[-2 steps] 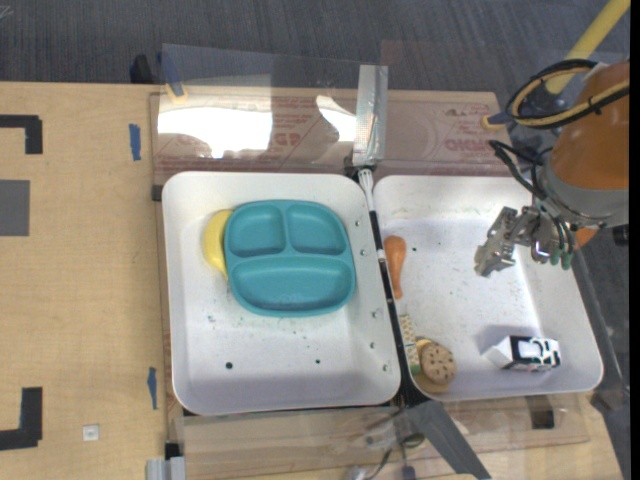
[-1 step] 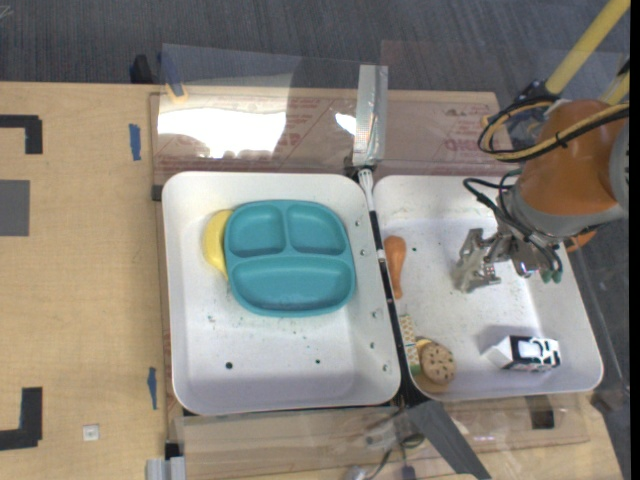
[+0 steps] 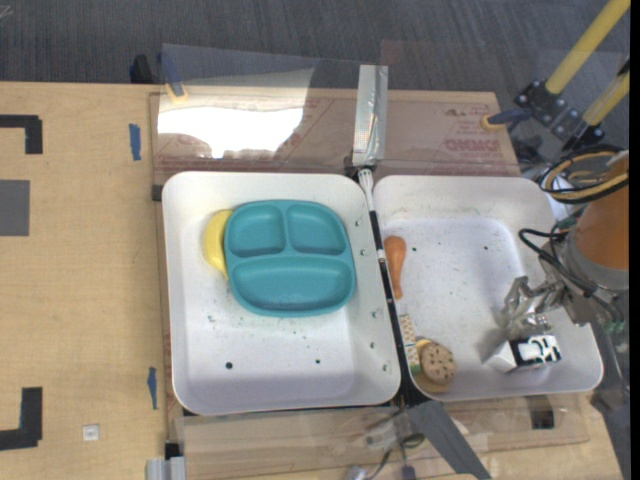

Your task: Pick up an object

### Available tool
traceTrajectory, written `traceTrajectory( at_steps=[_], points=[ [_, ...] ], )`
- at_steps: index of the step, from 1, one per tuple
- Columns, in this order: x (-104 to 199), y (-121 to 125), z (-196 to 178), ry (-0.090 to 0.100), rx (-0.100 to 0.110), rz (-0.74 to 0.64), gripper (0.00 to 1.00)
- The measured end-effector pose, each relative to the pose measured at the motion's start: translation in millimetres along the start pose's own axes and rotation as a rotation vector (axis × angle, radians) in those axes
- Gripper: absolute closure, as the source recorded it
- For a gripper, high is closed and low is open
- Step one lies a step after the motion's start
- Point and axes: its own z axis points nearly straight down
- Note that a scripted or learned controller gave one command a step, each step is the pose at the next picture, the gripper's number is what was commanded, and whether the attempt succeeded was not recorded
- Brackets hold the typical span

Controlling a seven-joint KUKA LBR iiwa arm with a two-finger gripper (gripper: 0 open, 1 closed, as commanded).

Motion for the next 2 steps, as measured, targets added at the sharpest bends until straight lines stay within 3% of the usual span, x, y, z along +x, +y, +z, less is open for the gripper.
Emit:
traceTrajectory(
  at_steps=[1,2],
  points=[
    [7.8,-12.6,-162.4,-0.006,0.002,-0.195,1.00],
    [8.5,55.5,-80.3,0.004,-0.011,-0.374,1.00]
  ],
)
